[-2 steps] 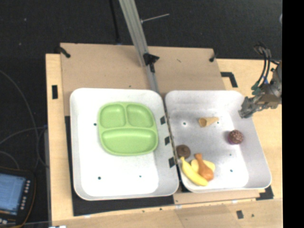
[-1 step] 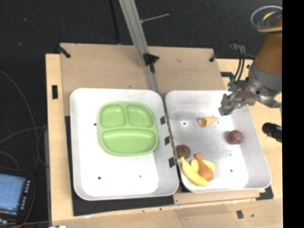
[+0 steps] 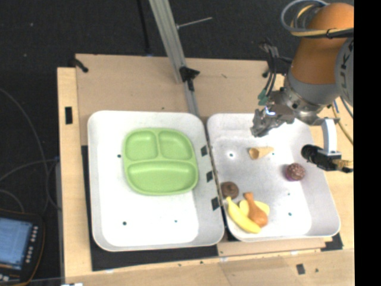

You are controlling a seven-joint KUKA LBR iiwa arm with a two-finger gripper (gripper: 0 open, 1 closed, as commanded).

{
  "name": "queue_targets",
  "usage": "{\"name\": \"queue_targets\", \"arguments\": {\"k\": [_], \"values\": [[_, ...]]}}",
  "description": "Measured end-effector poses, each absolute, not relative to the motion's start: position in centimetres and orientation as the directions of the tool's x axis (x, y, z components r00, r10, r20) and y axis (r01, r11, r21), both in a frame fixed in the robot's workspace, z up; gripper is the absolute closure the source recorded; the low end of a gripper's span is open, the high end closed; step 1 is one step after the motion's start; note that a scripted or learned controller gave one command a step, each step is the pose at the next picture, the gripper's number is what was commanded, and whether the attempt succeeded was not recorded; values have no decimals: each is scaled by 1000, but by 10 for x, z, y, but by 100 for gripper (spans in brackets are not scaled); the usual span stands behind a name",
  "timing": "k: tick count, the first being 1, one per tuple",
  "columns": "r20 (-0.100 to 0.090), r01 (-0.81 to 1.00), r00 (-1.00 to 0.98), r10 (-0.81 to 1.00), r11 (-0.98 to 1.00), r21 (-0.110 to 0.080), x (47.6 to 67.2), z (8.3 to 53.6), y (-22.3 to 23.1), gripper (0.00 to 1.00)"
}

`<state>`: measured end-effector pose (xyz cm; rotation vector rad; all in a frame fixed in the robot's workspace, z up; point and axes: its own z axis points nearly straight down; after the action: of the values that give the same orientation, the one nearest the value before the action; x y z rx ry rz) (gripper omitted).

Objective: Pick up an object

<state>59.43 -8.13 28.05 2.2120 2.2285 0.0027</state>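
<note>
On the table [image 3: 137, 82] two shallow white bins sit side by side. The left bin [image 3: 107, 219] carries a green divided plate [image 3: 159, 161] with three compartments, lying flat near its upper middle. The right bin [image 3: 309, 213] holds the loose objects: a small tan cone-shaped piece [image 3: 259, 153] in the upper middle, a dark purple round item [image 3: 294, 171] toward the right, a brown round item [image 3: 230, 189] close to the left wall, and near the front edge a yellow banana [image 3: 239, 216] lying against an orange carrot-like piece [image 3: 255, 209]. The arm reaches in from the right, and its gripper [image 3: 262, 126] hangs over the upper part of the right bin, just above the tan cone and apart from it; whether it is open or closed cannot be made out, and nothing is visibly in its grasp.
</note>
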Motion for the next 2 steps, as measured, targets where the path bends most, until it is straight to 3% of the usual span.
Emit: {"name": "queue_targets", "arguments": {"k": [2], "values": [[0,1000,-6,1000,6,2,631,274,5,100]]}}
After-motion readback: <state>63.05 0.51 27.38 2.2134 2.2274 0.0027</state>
